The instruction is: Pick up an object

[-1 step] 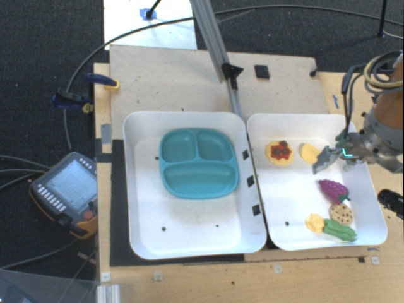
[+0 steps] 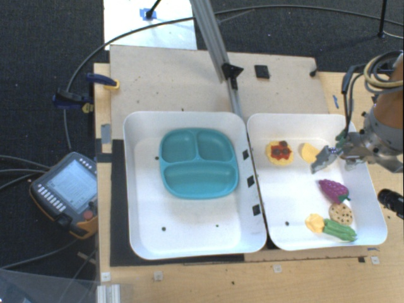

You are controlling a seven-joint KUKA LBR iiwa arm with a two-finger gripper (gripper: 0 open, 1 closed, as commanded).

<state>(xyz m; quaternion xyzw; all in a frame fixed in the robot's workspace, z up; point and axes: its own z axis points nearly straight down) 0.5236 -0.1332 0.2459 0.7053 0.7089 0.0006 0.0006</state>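
The bench (image 2: 189,81) is a pale speckled board with wood showing along its right and bottom edges, and on it two white bins sit side by side, touching along their inner rims: the left bin (image 2: 142,219) and the right bin (image 2: 366,232). A dark mat (image 2: 117,232) shows under the left bin's left and bottom edges. Behind the bins a small black square (image 2: 262,72) lies on the board near a slanting metal pole (image 2: 211,30), and a blue-and-yellow clamp (image 2: 104,81) grips the bench's left edge.
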